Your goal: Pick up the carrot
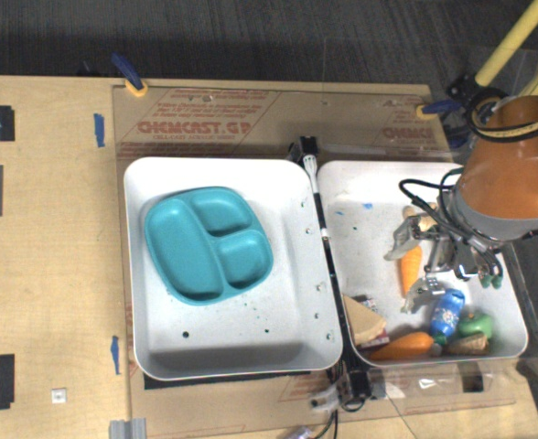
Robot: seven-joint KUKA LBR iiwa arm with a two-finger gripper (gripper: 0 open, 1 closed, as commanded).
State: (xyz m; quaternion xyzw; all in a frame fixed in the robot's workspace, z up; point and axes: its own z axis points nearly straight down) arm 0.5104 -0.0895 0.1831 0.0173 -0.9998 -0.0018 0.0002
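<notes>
Over in the right bin, the end effector hangs right beside the carrot, presumably lining up a grab. Too cluttered to tell if it's open or gripping, honestly. Blue divided plate sits in the left bin, well apart.

The arm is a thick rounded body with a broad orange band over a grey collar. Black cables loop out beside the wrist. The hand is bare silvery metal, with thin fingers, small brackets, dark fittings and a touch of green.
</notes>
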